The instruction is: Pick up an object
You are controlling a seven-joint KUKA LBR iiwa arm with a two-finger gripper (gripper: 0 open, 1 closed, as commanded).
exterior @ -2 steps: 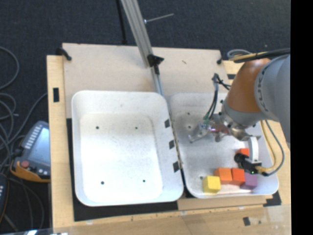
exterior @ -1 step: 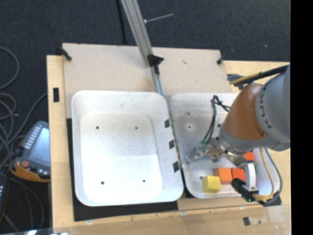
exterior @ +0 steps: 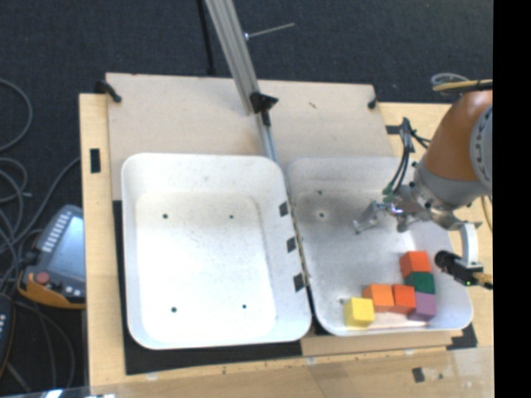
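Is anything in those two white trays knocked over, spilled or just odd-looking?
Nothing looks spilled or broken. The blocks all sit bunched in the near right corner of the right bin: a yellow block, orange blocks, a green block and a purple block. The gripper hangs apart from them.

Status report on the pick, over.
Gripper over right bin, nothing seen held. Blocks clustered at near right corner, untouched. Path clear.
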